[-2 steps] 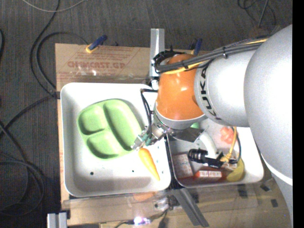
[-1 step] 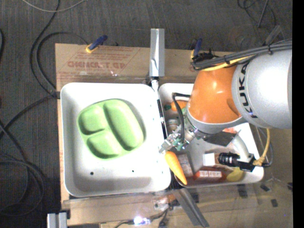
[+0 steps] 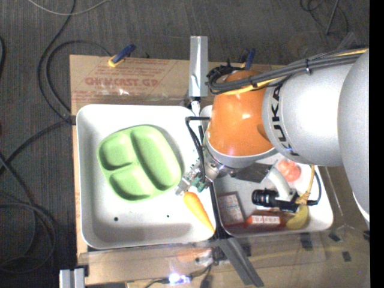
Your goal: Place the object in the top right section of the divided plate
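Note:
A green divided plate [image 3: 140, 161] lies in the left white bin [image 3: 90, 221]; its top right section [image 3: 155, 152] holds nothing. My gripper [image 3: 188, 188] hangs just off the plate's lower right edge, near the wall between the two bins. An orange carrot [image 3: 198, 212] slants down and right from the gripper's tip, its thick end pinched there and its thin end over the dividing rim. The gripper is shut on the carrot's thick end.
The arm's orange band and grey body cover much of the right bin [image 3: 324, 218]. In that bin lie a pink-red object [image 3: 289, 171], a brown packet [image 3: 230, 207], a red box [image 3: 264, 221] and a yellow item [image 3: 298, 218]. A metal post [image 3: 198, 65] stands behind the bins.

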Controlling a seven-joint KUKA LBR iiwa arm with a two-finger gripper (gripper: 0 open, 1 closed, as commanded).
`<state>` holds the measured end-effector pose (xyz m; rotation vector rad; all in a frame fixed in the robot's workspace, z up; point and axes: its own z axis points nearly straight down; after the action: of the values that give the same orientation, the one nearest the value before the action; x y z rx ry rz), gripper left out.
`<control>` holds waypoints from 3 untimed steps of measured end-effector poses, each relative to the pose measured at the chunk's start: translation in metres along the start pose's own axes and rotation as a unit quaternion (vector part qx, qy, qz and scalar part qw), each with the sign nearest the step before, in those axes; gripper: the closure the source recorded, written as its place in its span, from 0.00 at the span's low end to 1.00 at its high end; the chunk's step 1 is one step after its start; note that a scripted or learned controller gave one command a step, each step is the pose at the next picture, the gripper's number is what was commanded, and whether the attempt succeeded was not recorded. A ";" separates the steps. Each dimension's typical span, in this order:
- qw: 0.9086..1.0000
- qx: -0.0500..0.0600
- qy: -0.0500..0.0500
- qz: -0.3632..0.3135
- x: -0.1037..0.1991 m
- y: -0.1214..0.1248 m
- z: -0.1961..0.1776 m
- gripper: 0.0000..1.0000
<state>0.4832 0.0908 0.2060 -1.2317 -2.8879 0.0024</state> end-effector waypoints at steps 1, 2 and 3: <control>0.997 0.000 0.000 0.072 -0.036 -0.034 0.016 1.00; 1.000 0.000 0.000 -0.009 0.026 0.025 -0.021 1.00; 0.992 0.000 -0.001 -0.124 0.064 0.067 -0.018 1.00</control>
<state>0.4874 0.1836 0.2241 -0.8645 -3.0195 0.0043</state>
